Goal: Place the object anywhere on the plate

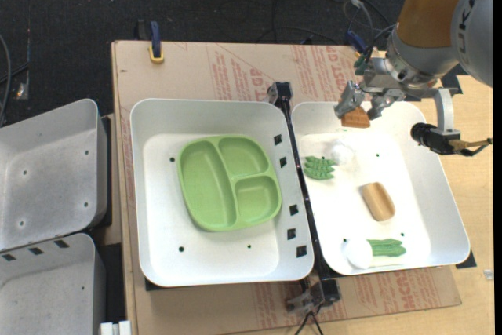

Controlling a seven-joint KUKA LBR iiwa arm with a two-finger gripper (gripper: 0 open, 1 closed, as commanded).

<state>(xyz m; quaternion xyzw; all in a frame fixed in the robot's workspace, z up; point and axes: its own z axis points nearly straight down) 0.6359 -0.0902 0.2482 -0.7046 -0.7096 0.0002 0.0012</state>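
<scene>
A small orange-brown object (357, 119) sits between the fingers of the pincer (360, 111), which pinches it above the far edge of the right bin (439, 192), close to that bin's far left corner. The green plate (230, 183), a three-compartment dish, lies in the middle of the left bin (149, 169). From the pincer it lies to the left and toward the near edge of the bench, across the divider where the two bins meet. So the carry, as I judge it, has to cross that divider before any lowering.

The object is small and partly covered by the fingers, so its shape and long axis cannot be made out, nor how securely it is held.

Other things rest in the right bin: a green leafy piece (319, 167) by its left wall, a tan bun-like piece (378, 201) mid-bin, and a green pod (387, 249) beside a white disc (360, 252) at the near edge
</scene>
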